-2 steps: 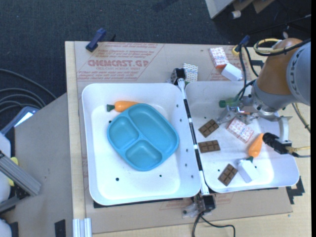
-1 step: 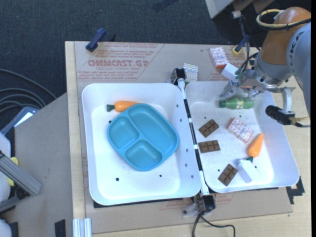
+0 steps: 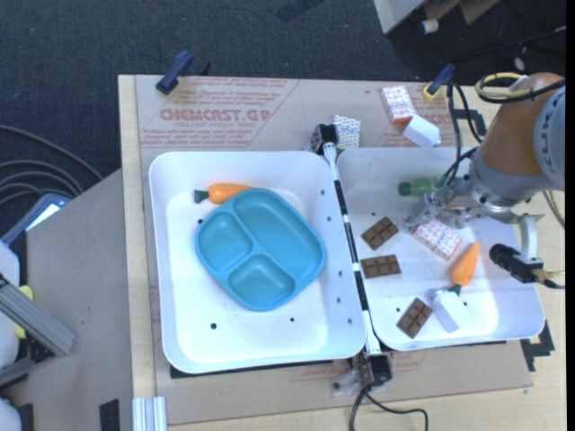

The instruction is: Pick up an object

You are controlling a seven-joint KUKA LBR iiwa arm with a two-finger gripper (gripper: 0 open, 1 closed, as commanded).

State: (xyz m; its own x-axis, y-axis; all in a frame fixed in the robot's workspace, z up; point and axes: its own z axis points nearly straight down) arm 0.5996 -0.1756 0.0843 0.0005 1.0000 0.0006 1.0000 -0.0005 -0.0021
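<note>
The gripper (image 3: 437,206) is low in the right bin (image 3: 512,326), just beside a pink-and-white checkered packet (image 3: 437,237), small and flat. The jaws seem slightly apart, but I cannot tell surely.

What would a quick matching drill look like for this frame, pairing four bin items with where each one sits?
Things:
1. blue divided plate
2. carrot beside the plate
3. white block
4. green item

Places:
A. right bin, near front edge, next to a chocolate piece
B. left bin, middle
C. right bin, far side, close to the gripper
D. left bin, touching the plate's far rim

Pairs: 1-B, 2-D, 3-A, 4-C
</note>
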